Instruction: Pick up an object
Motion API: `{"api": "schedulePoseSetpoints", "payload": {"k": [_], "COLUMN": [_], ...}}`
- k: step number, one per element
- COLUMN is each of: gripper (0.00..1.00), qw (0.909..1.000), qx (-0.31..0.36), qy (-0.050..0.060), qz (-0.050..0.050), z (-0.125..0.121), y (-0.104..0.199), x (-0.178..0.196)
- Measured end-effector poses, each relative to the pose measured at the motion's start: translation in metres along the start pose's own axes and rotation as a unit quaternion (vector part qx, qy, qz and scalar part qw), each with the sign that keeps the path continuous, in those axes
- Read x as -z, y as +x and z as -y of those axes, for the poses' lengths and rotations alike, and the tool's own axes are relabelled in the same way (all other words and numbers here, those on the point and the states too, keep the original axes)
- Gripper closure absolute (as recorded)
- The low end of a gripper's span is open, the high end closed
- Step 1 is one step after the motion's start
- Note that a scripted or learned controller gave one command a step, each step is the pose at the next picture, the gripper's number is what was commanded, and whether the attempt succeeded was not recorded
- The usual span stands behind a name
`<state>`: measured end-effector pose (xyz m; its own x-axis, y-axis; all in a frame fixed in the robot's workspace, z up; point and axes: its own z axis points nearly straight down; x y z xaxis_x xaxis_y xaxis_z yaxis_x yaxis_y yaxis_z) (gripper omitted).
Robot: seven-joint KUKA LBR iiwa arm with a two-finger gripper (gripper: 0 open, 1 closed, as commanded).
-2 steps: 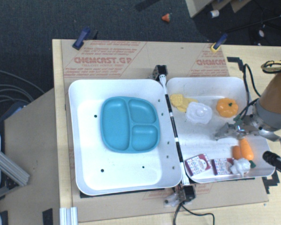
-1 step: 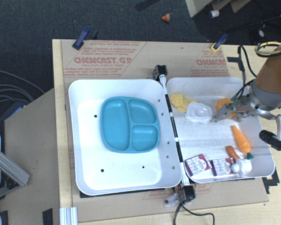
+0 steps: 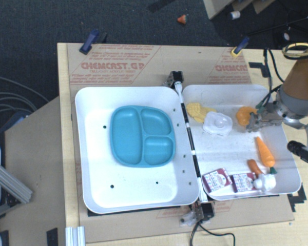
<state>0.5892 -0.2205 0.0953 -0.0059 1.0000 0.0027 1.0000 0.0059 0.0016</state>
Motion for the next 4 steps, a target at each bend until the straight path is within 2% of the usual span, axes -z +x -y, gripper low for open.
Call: {"api": "schedulePoseSetpoints", "payload": {"k": [1,2,3,4], "gripper": [0.0,1.0,0.0,0.0], "qw": [1.0,1.0,1.0,1.0], "qx": [0.001,0.001,0.001,0.0], "qy": [0.001,0.0,0.0,0.001], "qz": [-0.002,-0.001,-0.001,-0.004], "z": [0.0,-0.001,-0.001,-0.039], "y": [0.002,0.001,0.002,0.002], "x": [0.0,0.01,0.01,-0.011]}}
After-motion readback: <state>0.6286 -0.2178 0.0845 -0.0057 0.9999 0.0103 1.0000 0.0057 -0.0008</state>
